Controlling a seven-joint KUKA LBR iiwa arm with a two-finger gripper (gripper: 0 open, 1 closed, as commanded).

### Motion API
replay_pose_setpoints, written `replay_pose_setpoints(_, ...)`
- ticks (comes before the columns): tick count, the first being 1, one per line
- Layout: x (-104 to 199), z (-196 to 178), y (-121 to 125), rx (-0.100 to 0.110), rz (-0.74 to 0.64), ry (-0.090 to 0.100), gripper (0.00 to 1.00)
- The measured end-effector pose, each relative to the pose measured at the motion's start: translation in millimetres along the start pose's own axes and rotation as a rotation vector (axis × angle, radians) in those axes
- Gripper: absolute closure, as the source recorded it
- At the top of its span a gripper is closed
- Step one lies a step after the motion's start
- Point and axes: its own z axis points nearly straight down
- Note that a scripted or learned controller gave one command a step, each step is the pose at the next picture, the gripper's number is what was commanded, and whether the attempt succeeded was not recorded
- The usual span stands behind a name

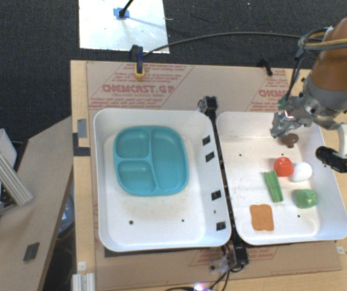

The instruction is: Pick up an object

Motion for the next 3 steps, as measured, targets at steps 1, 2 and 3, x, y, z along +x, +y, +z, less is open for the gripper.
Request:
replay_pose_setpoints(1, 45.4, 6.6, -17.9, 0.001, 0.000, 0.000, 1.00)
replay_pose_setpoints(2, 89.3, -2.2, -30.6, -0.001, 0.000, 0.000, 1.00)
replay_pose_setpoints(3, 137.3, 4.9, -54.5, 0.002, -0.001, 0.000, 1.00)
